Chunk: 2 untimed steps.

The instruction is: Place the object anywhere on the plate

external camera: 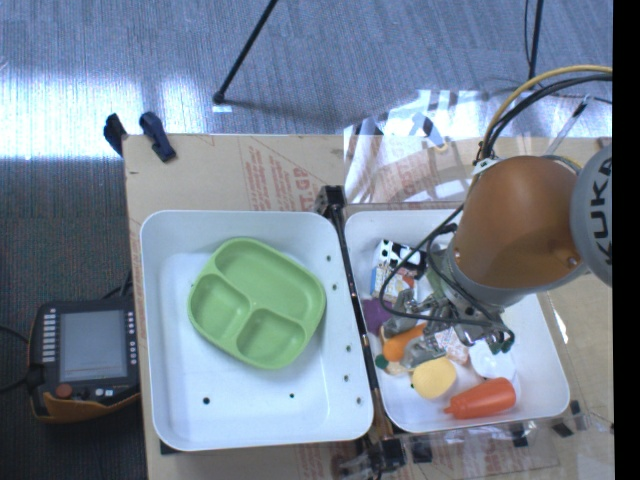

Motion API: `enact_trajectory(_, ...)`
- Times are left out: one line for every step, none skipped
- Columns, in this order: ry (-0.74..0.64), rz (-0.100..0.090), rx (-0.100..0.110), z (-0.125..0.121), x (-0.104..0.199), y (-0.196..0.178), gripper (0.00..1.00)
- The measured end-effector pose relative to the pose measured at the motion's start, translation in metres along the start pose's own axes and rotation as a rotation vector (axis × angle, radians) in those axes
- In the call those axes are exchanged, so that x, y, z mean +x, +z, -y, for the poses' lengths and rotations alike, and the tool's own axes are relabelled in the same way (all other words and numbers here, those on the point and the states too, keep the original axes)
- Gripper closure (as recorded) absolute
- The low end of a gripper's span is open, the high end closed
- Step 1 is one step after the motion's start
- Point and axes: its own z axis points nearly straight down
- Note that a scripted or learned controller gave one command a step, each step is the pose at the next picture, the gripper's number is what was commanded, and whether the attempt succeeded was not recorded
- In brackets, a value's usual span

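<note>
Camera view, bench from above. Left bin [160,388]: white, shallow, carrying one green three-compartment plate [257,302] set toward its upper middle, all three wells bare. Right bin [545,388]: white, carrying a loose heap of small items crowded against its left wall and lower edge. Listed: a black-and-white patterned piece [399,255] near the upper left, a purple item [371,315] at the left wall, a small orange piece [398,345] just beside it, a pale yellow rounded object [433,378] and a red-orange carrot-shaped toy [483,398] along the lower edge, a white round item [492,363] just above the carrot. Arm: grey body and orange band [515,223] hang over the middle of the right bin; the gripper [447,330] is low among the heap, and whether it is parted or closed cannot be told under the cables and wrist. The object meant for the plate is probably one of the pieces directly beneath it, possibly the orange one; none is visibly held. Handling note: settle on a single piece, avoid neighbours touching it, lift straight clear of the divider between bins, then carry left and release over any well.
</note>
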Motion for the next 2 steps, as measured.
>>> enact_trajectory(0.238, -0.002, -0.007, -0.063, -0.041, -0.027, 1.0)
enact_trajectory(0.49, -0.005, -0.005, -0.136, -0.079, -0.051, 1.0)
